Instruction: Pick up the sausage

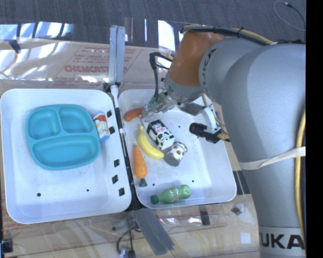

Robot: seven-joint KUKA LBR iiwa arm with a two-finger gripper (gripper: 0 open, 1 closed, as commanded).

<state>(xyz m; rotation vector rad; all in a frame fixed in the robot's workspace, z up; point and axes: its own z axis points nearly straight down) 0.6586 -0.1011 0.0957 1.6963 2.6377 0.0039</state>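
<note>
1. Left bin: I see a blue divided plate lying flat, w/ three compartments. A small red-and-white carton sits just beside the plate's right edge, near the divider betw. the bins. Its label is too small for me to read.

2. Right bin, contents L to R:
- Carrot along the left wall, pointing toward the front.
- Sausage, the task item, at the back-left corner of this bin, lying on the floor just left of the tool.
- Banana near centre, touching a black-and-white cow-pattern carton.
- Green bottle on its side near the front wall.
- Small can tipped over, just right of the cow-pattern carton.

3. Gripper: low over the back of the right bin, close to the sausage's right end. Tip is small and blurred from here; I cannot tell how it is set, nor whether it contacts the sausage. Sausage appears to rest on the bin floor.

4. Arm: grey body and orange band cover the right bin's back-right area; bin contents beneath are hidden.
</note>
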